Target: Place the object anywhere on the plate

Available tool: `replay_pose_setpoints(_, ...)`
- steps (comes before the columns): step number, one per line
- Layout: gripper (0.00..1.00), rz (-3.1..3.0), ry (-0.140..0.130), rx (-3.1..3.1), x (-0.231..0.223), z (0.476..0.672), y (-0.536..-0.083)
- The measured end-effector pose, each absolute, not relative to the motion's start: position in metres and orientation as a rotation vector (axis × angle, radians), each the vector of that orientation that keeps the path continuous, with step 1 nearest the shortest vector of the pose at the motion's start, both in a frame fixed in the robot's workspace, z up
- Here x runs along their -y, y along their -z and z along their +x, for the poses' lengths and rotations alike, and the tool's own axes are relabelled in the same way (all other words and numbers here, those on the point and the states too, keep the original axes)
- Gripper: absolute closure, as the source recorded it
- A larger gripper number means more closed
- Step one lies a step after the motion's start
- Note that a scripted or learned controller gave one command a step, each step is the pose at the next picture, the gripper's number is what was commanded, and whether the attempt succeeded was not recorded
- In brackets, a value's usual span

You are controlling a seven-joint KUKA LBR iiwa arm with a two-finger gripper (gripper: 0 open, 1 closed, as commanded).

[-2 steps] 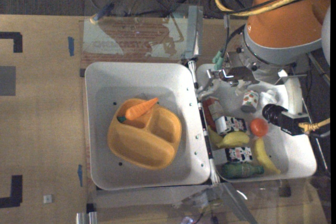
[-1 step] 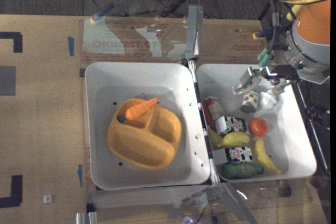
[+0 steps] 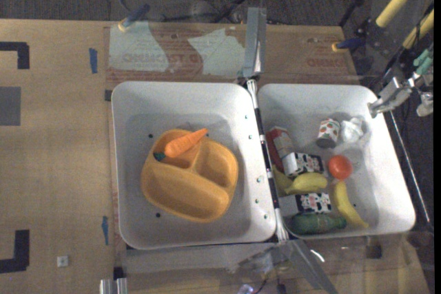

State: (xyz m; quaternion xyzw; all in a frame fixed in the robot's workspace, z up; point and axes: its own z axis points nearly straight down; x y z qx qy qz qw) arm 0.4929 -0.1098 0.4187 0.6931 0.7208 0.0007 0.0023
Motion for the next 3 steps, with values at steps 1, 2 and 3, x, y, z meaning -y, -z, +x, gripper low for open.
replay_pose_setpoints(1, 0.0, 1.967, -0.003, -2.443, 0.083, 0.553, -0.436)
replay_pose_setpoints(2, 0.0, 1.701, -0.002, -2.634, 0.083, 0.644, -0.436)
replay_pose_setpoints(3, 1.0, 1.691, -0.006, -2.63, 0.081, 0.645, -0.448)
